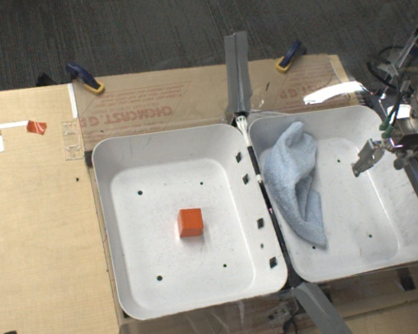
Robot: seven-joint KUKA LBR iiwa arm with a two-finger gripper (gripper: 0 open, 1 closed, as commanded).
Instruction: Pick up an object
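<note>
Camera view: looking down at a slant on two white bins set side by side on the bench.
Me: my gripper (373, 153) sits at the right edge of the right bin (375, 247), above its bare floor, well apart from anything I could lift.
Jaws: too small and cluttered at this angle; I cannot tell whether they are spread or pressed together, and nothing is visibly between them.
Nearest candidate: a grey-blue cloth (296, 181) lies crumpled along the left side of the right bin, running from far to near, one end bunched up near the far wall.
How the cloth should handle: I judge it soft, light and limp; it will drape and sag, so it cannot slip out whole but may trail.
Where to take it: the raised fold at the far, bunched end, pinching down into the thick of the fabric.
Other candidate: an orange block (190, 222) rests near the middle of the left bin (133, 289), alone.
How the block should handle: probably stiff and light, with flat faces; squeeze across two opposite sides.
Risk: a thin cloth edge could slide from my grip.
</note>
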